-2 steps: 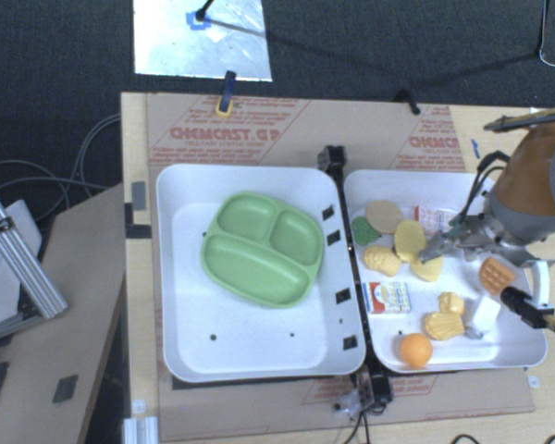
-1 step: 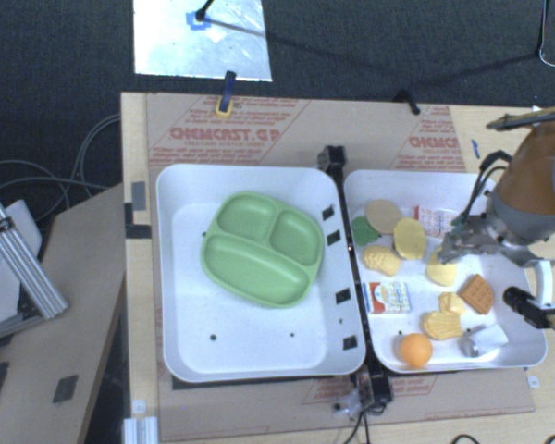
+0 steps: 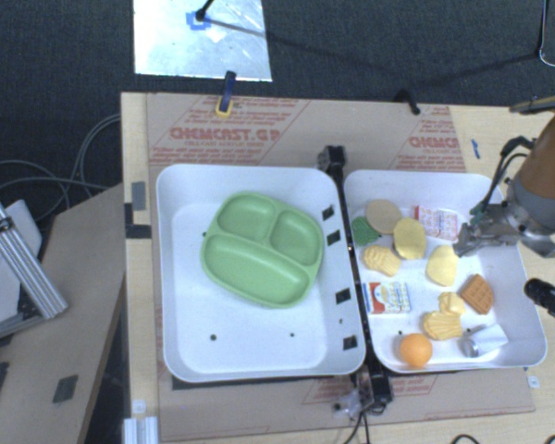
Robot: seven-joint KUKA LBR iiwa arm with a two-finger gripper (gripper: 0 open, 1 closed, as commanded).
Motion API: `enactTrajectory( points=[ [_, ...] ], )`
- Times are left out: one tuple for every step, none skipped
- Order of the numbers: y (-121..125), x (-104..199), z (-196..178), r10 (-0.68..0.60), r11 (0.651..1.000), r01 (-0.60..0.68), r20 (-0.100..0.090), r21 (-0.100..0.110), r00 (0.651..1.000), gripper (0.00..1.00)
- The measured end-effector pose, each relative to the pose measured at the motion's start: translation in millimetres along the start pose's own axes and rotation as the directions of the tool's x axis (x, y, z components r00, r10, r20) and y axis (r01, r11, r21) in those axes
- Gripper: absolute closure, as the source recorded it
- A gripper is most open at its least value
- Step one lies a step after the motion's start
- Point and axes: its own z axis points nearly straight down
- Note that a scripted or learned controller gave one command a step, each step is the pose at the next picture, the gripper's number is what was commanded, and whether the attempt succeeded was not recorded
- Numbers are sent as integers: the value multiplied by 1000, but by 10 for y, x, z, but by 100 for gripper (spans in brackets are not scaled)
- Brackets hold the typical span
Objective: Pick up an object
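Observation:
The right bin holds several toy foods: a tan round cookie, a yellow chip, a pink and white packet, a pale yellow lump, a brown waffle, a small carton, an orange and a grey piece. My gripper hangs low over the right bin's upper right part, just right of the packet and above the pale yellow lump. Nothing can be seen held in it.
The left bin holds a green divided plate. A black divider with clips runs between the bins. Both bins rest on a cardboard sheet. A yellow-tipped tool lies at the back.

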Motion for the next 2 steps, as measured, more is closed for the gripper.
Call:
enactTrajectory(
  points=[
    [-11, 23, -442, -5, 1000, 5, 0, -2, 1000, 100],
    [5, 20, -784, -6, 1000, 6, 0, -1, 1000, 100]
  ],
)
